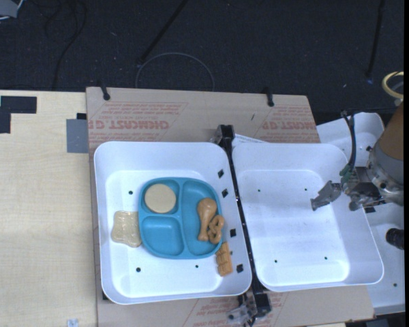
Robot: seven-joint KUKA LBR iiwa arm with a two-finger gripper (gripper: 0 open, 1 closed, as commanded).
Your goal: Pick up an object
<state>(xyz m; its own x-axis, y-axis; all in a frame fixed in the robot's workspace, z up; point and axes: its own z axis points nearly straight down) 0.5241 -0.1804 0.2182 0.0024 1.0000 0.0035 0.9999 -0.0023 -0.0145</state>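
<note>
A blue divided plate (pixel 169 240) lies in the left bin (pixel 116 162). On it are a round tan biscuit (pixel 159 198), a toy chicken drumstick (pixel 206 214) and a pretzel (pixel 217 228). A pale slice of toast (pixel 126 228) lies on the bin floor left of the plate. A small brown pastry piece (pixel 224 259) lies at the plate's lower right corner. My gripper (pixel 341 199) hangs over the right edge of the right bin (pixel 293 251), far from all the food. Its fingers (pixel 323 197) are spread open with nothing between them.
A black divider with clips (pixel 233 196) runs between the two bins. Brown cardboard (pixel 191 118) lies under both. A wooden bench top (pixel 34 210) extends to the left. White fittings and a cable (pixel 354 131) sit by the arm at the right.
</note>
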